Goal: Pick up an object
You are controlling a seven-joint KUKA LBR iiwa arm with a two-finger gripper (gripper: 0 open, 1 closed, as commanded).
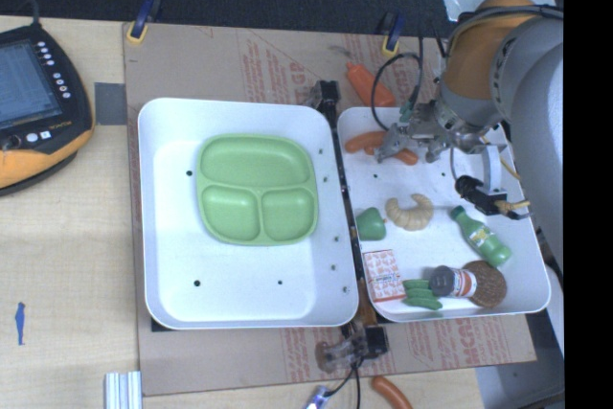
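Observation:
My gripper (398, 147) is low over the far end of the right bin (536, 302), under the arm's orange band. It sits right at the right end of an orange carrot-like piece (363, 143) that lies by the bin's far left corner. Whether it touches that piece I cannot tell. Nearer the camera lie a beige croissant (411, 212), a green pepper (370, 224) and a green bottle (483, 239). Along the near wall are a red-and-white card (381, 274), green beans (421, 295), a small grey-capped bottle (456, 283) and a brown round cookie (489, 284).
The left bin (168, 283) holds a green divided plate (257, 189). Another orange piece (365, 83) lies on the cardboard behind the bins. A teach pendant (34, 105) sits at the far left. Cables (388, 77) loop beside the wrist.

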